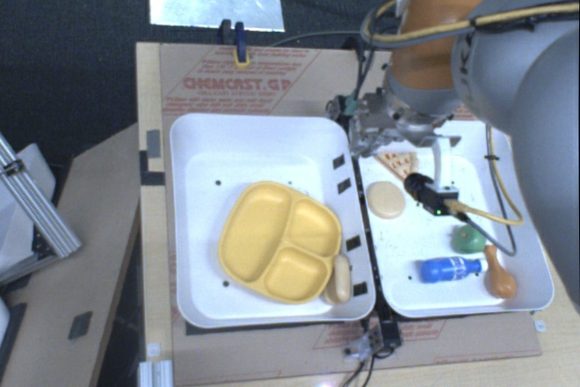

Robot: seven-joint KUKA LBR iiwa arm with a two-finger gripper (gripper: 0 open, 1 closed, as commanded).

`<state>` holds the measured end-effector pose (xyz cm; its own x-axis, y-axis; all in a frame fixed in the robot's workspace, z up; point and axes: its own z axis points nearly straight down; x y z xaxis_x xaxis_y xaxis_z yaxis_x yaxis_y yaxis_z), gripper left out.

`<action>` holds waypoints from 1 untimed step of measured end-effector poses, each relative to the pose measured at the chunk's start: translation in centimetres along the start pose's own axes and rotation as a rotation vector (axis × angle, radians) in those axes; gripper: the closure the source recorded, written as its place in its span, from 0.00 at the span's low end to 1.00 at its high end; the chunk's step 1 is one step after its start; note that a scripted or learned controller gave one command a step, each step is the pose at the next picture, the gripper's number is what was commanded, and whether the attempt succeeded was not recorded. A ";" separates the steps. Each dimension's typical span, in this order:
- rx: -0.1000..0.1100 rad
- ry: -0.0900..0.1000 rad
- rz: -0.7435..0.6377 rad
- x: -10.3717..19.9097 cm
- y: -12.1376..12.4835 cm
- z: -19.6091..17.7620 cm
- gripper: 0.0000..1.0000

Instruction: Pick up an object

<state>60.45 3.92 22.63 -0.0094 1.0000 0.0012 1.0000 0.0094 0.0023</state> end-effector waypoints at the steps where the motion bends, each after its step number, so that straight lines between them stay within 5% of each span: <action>1: -0.002 0.002 -0.001 5.9 2.5 -0.2 1.00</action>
